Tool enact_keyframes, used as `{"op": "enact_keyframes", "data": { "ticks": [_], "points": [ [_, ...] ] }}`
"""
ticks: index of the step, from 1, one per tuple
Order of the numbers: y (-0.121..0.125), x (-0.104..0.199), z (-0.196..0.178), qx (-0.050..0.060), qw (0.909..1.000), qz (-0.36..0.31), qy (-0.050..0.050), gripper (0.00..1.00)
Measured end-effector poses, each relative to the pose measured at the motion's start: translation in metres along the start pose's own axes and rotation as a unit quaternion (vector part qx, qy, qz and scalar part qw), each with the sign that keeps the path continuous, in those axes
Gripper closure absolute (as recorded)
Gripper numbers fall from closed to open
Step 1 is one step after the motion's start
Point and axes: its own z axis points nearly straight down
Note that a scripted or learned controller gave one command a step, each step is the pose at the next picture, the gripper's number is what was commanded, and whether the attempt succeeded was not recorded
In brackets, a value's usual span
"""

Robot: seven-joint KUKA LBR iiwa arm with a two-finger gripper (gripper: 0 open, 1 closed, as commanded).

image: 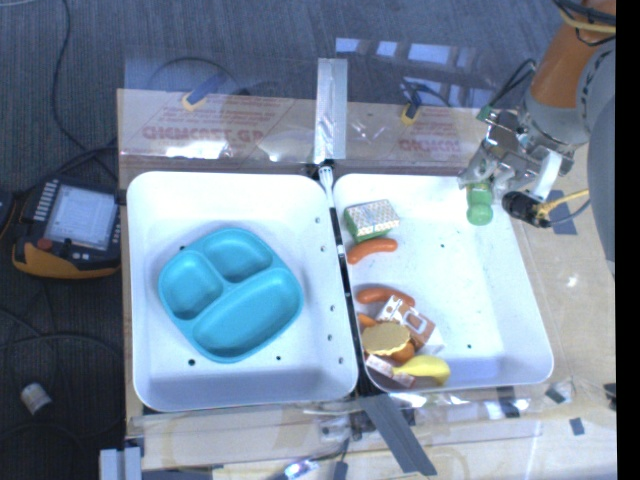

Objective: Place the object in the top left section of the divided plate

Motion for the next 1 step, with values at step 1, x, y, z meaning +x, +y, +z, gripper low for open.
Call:
{"op": "enact_keyframes", "data": {
  "ticks": [1],
  "points": [
    [-0.0574,0.0105,0.112,0.001,0.9979,0.065,0.002,1.0]
  ]
}}
